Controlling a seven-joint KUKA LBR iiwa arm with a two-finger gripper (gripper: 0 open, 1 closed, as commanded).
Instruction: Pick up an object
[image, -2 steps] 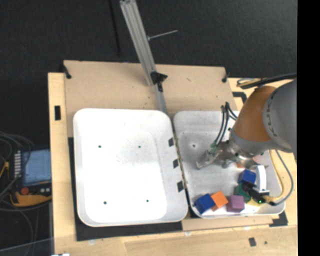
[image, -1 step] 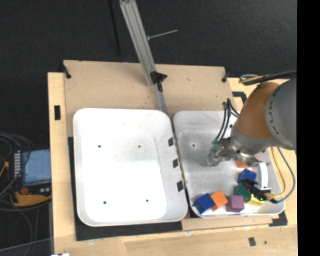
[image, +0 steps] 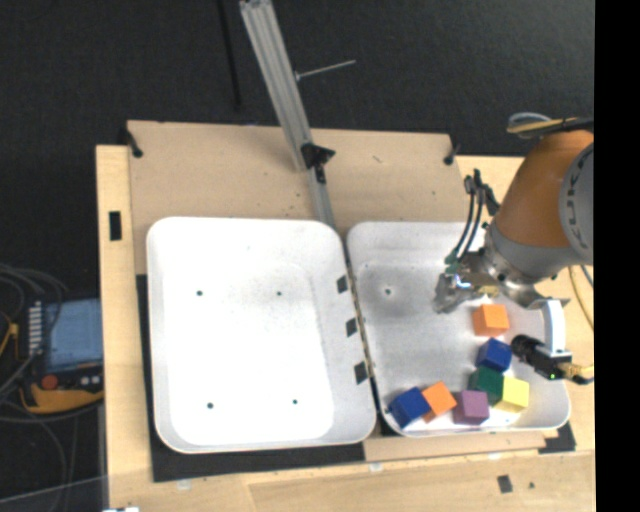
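Nothing lifted yet. Gripper (image: 455, 290) is seen low in the right bin (image: 400, 260), just beside the orange cube (image: 490, 319); finger state cannot be told. Grasp and lift remain.

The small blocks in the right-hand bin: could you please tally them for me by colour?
Orange cube blocks: 2
Blue cube blocks: 2
Green cube block: 1
Yellow cube block: 1
Purple cube block: 1
Total: 7
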